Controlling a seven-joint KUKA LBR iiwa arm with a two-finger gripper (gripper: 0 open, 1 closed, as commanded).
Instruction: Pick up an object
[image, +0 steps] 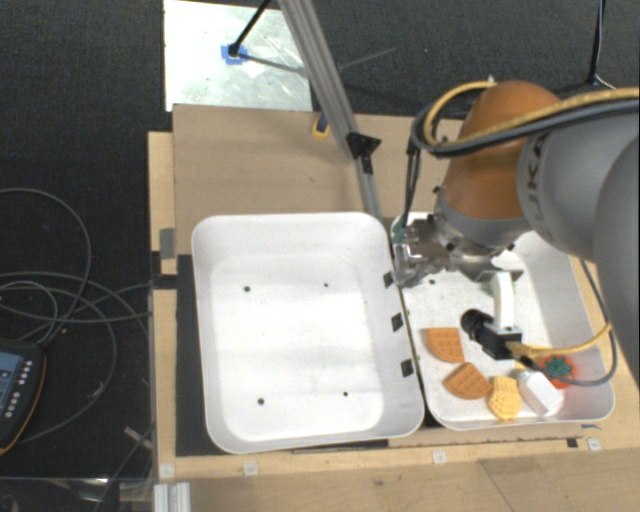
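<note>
The hand (413, 258) hangs over the right bin (590, 400); I cannot tell its state. An orange wedge (446, 344) points lower right.

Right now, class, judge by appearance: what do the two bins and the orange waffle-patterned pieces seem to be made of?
Left bin and right bin: likely moulded plastic, smooth white with a soft sheen and rounded rims. The orange waffle-patterned pieces: probably plastic or rubber toy food, matte, with a pressed grid texture; the view cannot settle which.
</note>
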